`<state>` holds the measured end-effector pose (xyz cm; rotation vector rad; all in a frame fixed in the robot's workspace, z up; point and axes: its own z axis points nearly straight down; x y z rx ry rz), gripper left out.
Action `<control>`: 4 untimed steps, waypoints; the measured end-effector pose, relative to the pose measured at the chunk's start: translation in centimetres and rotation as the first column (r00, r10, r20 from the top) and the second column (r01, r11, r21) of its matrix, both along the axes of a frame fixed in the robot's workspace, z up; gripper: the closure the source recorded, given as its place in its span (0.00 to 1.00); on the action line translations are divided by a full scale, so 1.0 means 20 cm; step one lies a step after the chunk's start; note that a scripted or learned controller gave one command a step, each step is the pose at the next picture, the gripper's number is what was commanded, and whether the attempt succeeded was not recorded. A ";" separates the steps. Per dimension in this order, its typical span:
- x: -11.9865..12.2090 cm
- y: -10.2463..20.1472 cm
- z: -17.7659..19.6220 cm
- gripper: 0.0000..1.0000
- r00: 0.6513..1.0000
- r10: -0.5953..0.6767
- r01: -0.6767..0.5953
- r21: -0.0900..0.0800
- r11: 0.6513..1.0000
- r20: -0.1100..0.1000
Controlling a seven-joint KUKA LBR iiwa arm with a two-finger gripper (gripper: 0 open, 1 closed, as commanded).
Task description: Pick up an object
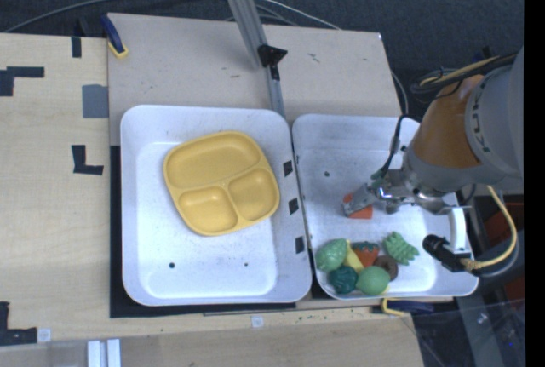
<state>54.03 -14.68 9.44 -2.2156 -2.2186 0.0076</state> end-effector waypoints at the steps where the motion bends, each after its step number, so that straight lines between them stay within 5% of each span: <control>1: 0.01 0.00 0.06 1.00 1.000 0.002 -0.002 0.000 1.000 0.004; 4: 0.07 0.02 0.69 1.00 1.000 0.000 0.000 -0.001 1.000 0.010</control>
